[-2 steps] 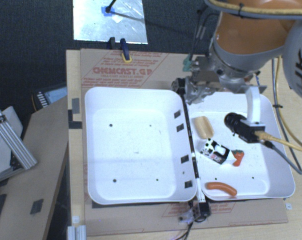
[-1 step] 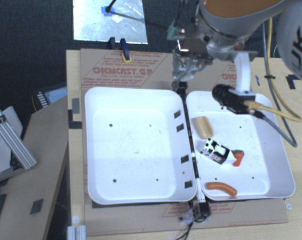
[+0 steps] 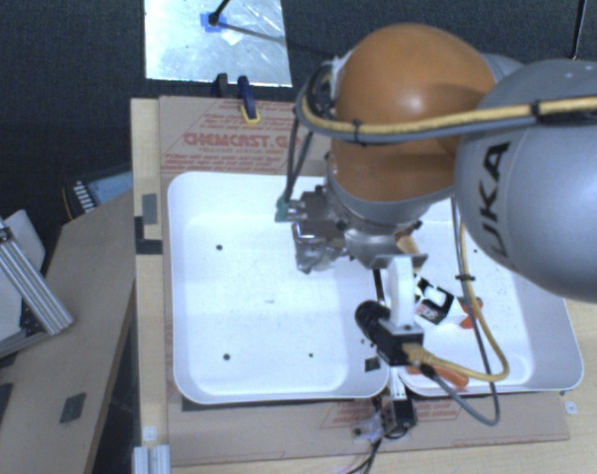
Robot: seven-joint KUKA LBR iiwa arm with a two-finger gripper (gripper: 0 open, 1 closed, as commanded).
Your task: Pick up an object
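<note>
My gripper [image 3: 311,248] is a grey metal block under the orange wrist band, hanging over the right part of the left bin [image 3: 194,294], near the ridge between the two bins. A small black, white and red object [image 3: 433,302] lies in the right bin [image 3: 555,349], to the right of the gripper. Just beside that object sits a small orange piece [image 3: 471,310]. The arm's bulk hides most of the right bin.
A cardboard sheet [image 3: 229,136] with red print lies under the bins, with a yellow-and-blue clamp [image 3: 247,102] at its far edge. A shiny metal plate [image 3: 217,28] lies beyond it. An aluminium rail [image 3: 22,270] stands at the left.
</note>
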